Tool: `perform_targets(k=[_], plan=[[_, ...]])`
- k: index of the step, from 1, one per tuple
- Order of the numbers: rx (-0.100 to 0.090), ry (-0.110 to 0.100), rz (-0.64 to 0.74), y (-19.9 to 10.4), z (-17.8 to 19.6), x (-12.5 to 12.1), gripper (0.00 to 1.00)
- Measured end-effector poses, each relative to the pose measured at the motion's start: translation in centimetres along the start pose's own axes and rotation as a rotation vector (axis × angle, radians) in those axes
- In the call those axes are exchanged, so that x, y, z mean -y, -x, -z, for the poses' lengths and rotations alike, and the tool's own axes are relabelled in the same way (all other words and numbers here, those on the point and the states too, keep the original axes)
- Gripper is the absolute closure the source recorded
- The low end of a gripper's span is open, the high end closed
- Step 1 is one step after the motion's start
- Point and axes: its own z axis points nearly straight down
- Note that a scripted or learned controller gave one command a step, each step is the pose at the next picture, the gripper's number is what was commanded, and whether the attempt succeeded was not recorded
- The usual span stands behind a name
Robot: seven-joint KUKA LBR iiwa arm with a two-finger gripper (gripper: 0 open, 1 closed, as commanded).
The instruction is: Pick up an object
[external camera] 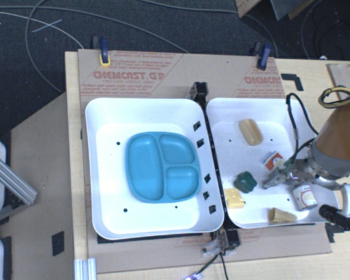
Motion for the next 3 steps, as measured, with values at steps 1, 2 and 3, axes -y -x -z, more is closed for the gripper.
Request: perform_targets(k=[1, 2, 3], plan=[[0.002, 0.005, 0.0, 0.0, 1.3, -0.1, 1.0], [0.005, 0.01, 0.0, -0.1, 5.9, 0.4, 1.0], [0.006, 0.014, 0.002, -0.2, 12.3, 0.2, 1.0]])
